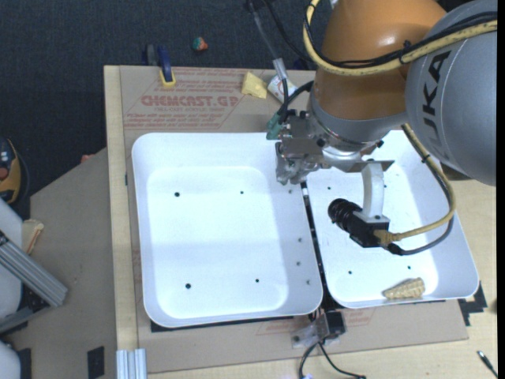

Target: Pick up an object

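Observation:
A tan, ridged wedge-shaped object (pixel 404 289) lies in the right bin (pixel 442 212), close to its front rim. My gripper (pixel 290 169) hangs over the back part of the divide between the two bins, well behind and left of that object. The arm's grey body and orange band (pixel 379 30) cover much of the right bin's back half. I see nothing held at the gripper.
The left bin (pixel 158 235) lies beside the gripper. A black fitting with a yellow cable (pixel 357 221) hangs from the wrist over the right bin. On the board behind the bins lie a yellow scrap (pixel 254 85) and a blue clamp (pixel 164 63).

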`<state>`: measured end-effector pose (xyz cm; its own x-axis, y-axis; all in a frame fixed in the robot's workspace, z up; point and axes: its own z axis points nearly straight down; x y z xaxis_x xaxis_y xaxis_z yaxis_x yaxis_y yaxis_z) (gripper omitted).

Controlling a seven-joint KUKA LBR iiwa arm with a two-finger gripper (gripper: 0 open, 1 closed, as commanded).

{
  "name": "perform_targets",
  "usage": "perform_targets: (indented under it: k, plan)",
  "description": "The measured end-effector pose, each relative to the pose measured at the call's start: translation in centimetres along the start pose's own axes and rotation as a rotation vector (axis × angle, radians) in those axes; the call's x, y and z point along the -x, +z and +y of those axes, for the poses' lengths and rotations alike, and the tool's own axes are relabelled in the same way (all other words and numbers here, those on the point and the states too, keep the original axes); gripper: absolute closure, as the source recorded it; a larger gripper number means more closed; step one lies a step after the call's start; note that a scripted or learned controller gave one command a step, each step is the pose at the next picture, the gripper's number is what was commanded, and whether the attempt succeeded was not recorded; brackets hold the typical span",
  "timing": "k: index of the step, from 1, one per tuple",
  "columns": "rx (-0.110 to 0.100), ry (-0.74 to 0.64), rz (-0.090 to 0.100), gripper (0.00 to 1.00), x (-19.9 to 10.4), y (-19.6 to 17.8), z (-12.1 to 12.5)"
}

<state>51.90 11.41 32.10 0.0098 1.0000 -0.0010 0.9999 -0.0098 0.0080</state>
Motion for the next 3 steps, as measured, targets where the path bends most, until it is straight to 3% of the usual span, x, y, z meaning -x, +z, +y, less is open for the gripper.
perform_targets:
  k: [1, 2, 3]
  plan:
    - [0.002, -0.016, 0.006, 1.0, -4.4, -8.2, -3.0]
    - [-0.015, -0.016, 0.0, 1.0, -11.2, -1.8, 0.8]
    - [-0.019, -0.012, -0.002, 1.0, -11.0, 2.8, -4.4]
